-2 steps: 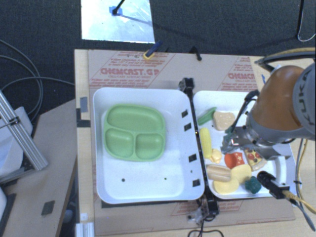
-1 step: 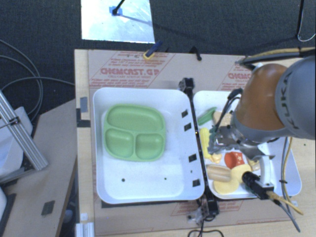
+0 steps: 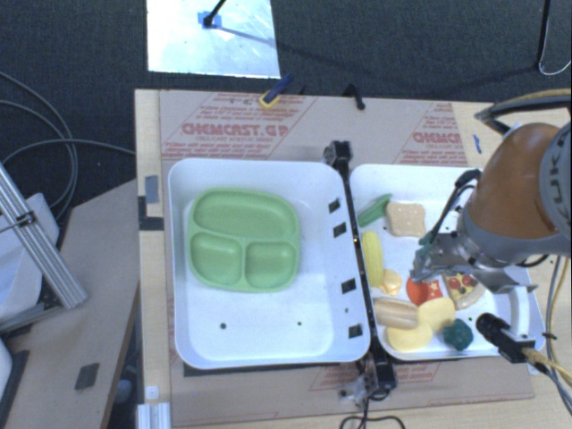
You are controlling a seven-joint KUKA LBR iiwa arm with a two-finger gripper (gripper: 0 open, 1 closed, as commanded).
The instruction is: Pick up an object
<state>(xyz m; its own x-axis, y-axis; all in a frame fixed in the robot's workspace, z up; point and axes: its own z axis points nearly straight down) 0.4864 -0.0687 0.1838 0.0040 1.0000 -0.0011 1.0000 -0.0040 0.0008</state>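
at the near edge of the right bin (image 3: 447,175) lie a dark teal lump (image 3: 458,333), a yellow piece (image 3: 435,314) and a pale yellow disc (image 3: 407,337), packed close together. just beyond them a tan bread roll (image 3: 395,311) lies crosswise, with a small yellow-white piece (image 3: 391,281) above it. a red piece (image 3: 420,290) and a pizza slice (image 3: 462,285) sit right under the tool (image 3: 429,264), which hangs low over this cluster; whether it is spread or pinching anything cannot be told, since the wrist hides the tips. the arm (image 3: 527,195), grey with a wide orange band, covers the bin's right side. left of the tool a corn cob (image 3: 373,254) lies along the divider, and farther back are a slice of toast (image 3: 405,219) and a green pod (image 3: 374,208), well apart from the tool.

the left bin (image 3: 268,329) holds a green divided plate (image 3: 242,240) in its far half. both bins rest on a cardboard sheet (image 3: 232,128) on the counter (image 3: 98,239). beyond that, a shiny square panel (image 3: 212,25) lies on the dark floor (image 3: 402,25).
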